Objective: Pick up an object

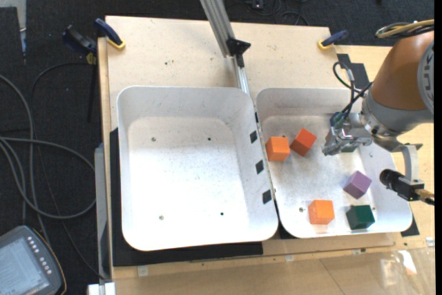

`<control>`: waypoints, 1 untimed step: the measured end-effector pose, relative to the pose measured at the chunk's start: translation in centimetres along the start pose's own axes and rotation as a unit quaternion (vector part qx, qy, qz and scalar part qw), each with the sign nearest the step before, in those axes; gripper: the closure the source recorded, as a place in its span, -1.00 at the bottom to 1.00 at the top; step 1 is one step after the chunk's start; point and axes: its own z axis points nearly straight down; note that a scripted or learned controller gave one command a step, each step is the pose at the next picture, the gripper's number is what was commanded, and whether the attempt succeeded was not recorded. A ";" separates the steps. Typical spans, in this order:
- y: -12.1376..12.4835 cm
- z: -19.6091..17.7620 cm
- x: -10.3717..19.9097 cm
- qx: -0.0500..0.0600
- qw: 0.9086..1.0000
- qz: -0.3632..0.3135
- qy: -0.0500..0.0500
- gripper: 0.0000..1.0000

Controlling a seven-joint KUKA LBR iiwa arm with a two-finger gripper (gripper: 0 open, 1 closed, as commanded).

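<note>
**A:** What does the overhead camera view show?

**B:** Two white bins sit side by side on a bench. The right bin (387, 221) holds five blocks: two orange cubes near its left wall (278, 148) (304, 141), a third orange cube (321, 211) and a dark green cube (360, 216) at the front, and a purple cube (358, 184) between. The gripper (338, 144) hangs low, just right of the reddish-orange cube.

**A:** How should the pick go?

**B:** Probably centre over one cube, clear of its neighbour, then descend straight.

**A:** And the tool?

**B:** I cannot tell how wide it stands; nothing is visibly held.
</note>
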 end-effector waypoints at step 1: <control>0.2 -5.3 0.0 0.000 1.000 -0.001 0.000 1.00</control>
